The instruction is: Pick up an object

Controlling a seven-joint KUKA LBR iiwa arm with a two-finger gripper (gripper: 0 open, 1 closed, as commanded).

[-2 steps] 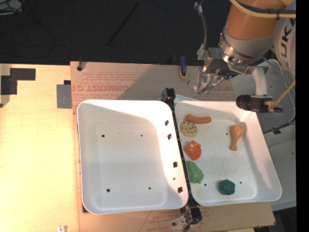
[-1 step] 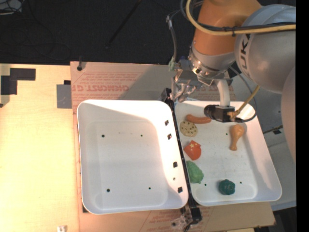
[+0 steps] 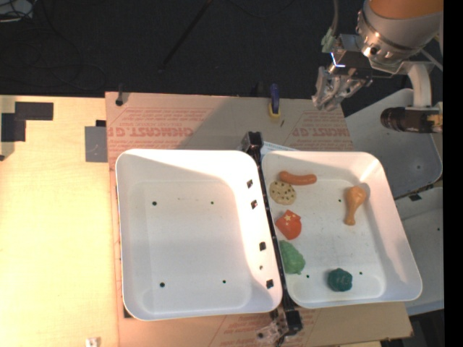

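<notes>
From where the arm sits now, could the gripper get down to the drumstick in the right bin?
Probably yes: the drumstick lies alone near the right bin's far side, nothing over it, and the gripper hangs beyond that rim.

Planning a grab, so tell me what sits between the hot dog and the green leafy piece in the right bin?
In the camera view, the cookie and the tomato lie in line between the hot dog and the green leafy piece.

Six small toy foods in right bin (image 3: 391, 215): sausage (image 3: 298, 178) upper left, cookie (image 3: 283, 191) below, tomato (image 3: 289, 225) mid-left, green leaf (image 3: 292, 257) lower left, drumstick (image 3: 354, 202) upper right, dark-green lump (image 3: 339, 280) bottom.
</notes>
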